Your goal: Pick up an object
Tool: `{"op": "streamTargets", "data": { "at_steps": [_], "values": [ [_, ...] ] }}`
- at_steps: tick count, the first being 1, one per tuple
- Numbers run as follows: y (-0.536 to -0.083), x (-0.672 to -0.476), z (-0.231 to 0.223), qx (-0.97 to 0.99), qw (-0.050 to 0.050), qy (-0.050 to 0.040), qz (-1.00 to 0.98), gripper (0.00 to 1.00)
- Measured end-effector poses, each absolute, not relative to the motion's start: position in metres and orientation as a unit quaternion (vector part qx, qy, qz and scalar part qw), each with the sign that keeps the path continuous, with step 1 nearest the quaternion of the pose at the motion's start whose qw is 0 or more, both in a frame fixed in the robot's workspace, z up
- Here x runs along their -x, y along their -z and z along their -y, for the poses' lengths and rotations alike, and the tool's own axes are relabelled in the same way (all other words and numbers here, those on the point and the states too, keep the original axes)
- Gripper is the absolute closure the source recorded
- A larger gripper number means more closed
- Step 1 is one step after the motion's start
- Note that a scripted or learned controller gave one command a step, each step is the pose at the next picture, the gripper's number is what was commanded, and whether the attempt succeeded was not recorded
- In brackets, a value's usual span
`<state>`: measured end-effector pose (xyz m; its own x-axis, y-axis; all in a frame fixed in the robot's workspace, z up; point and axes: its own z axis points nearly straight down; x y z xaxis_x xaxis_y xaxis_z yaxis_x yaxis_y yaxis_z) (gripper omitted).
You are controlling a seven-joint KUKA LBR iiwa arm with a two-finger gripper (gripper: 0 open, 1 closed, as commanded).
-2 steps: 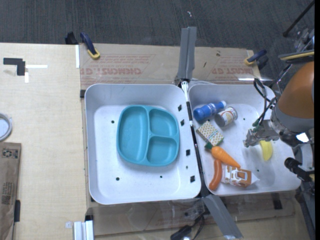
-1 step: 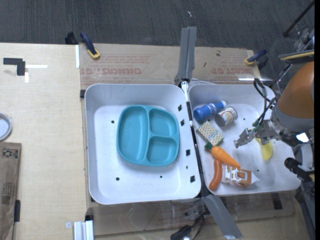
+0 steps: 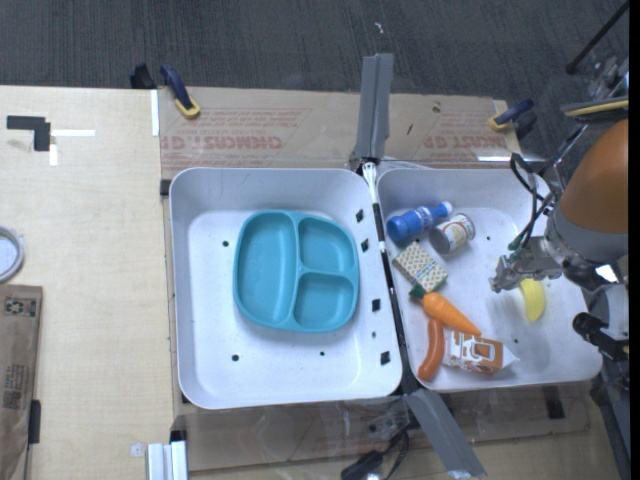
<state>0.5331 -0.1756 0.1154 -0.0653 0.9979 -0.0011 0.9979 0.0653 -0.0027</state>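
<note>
- The arm's tool (image 3: 512, 271) hangs low in the right-hand shallow white bin (image 3: 560, 373); whether it is parted cannot be told.
- A small yellow banana (image 3: 534, 299) lies just beside it, toward the bin's near edge.
- An orange plastic carrot (image 3: 450, 314) lies to the tool's left.

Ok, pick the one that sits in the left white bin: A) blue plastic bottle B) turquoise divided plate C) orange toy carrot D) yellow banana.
B: the turquoise divided plate lies alone in the left white bin, while the bottle, carrot and banana are all in the right bin.
</note>
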Motion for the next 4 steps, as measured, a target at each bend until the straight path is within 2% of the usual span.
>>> {"op": "streamTargets", "data": {
  "at_steps": [1, 2, 3, 4],
  "values": [
    [-0.115, -0.533, 0.175, 0.684, 0.001, -0.0014, 0.73, 0.0],
    [-0.124, -0.533, 0.176, 0.684, 0.001, -0.0018, 0.729, 1.0],
    [-0.124, -0.533, 0.176, 0.684, 0.001, -0.0019, 0.729, 0.0],
    [-0.099, -0.533, 0.195, 0.662, -0.001, 0.0056, 0.749, 0.0]
  ]
}}
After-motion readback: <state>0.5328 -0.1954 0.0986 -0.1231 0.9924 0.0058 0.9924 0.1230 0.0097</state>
